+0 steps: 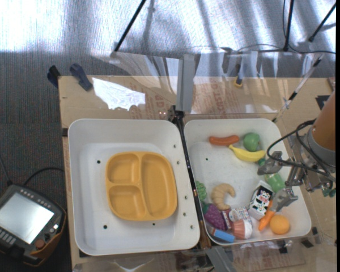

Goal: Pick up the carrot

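The carrot (265,220) is lying in the right bin (204,130), near its front right corner, tilted, just beside an orange fruit (280,224) on one side and a small milk carton (261,199) on the other. The tool (285,196) is hanging over the same bin at its right wall, just above and beside the carrot; its metal fingers appear to be standing apart with nothing between them, though the linkage is cluttering the view there. Farther back from the carrot, a banana (246,154), a green apple (251,140) and a sausage (223,140) are lying together. Left of the carrot, a croissant (222,193), purple grapes (216,216) and a small cup (242,228) are sitting. In the left bin (85,135), well apart from the carrot, a yellow divided tray (140,185) is resting on the floor.
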`<move>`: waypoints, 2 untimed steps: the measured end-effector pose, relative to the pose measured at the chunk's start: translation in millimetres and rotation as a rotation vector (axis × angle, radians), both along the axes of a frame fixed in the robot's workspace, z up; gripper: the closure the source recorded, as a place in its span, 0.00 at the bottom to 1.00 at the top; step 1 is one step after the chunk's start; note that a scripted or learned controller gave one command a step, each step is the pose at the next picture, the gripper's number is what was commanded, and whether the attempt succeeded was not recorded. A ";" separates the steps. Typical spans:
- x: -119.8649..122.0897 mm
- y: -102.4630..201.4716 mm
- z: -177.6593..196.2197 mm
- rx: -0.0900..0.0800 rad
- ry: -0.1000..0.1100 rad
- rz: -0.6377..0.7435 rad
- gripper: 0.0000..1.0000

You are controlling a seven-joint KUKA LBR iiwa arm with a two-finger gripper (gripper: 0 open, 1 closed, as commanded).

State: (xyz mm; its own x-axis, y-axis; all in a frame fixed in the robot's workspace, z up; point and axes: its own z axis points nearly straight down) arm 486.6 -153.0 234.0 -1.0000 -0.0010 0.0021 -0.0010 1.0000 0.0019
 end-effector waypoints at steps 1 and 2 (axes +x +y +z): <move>17.7 7.7 -127.1 0.005 0.010 0.152 0.00; 16.0 -44.9 -126.4 -0.001 -0.002 0.187 0.00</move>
State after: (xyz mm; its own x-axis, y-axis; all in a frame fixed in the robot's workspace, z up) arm 502.6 -197.9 107.6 -0.9824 -0.1868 0.0000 -0.1868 0.9824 0.0010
